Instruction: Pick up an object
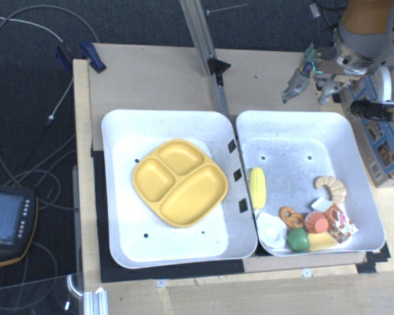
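**Toys heaped well below parted jaws**

Piled in right bin (354, 143) near corner: croissant (331, 186), pretzel (290, 216), green ball (298, 240), corn cob (257, 187) leftward. Parted, grasping nothing, over tabletop (151, 77) beyond bin. Yellow tray (179, 182) far left.

The grey metal arm (368, 38) has a wide orange band (371, 8) above the wrist, and below it a rounded silver-grey collar. The small grey two-finger pincer (308, 90) carries thin cables (one greenish-blue) near its base, and its fingers look slim and pale metallic.
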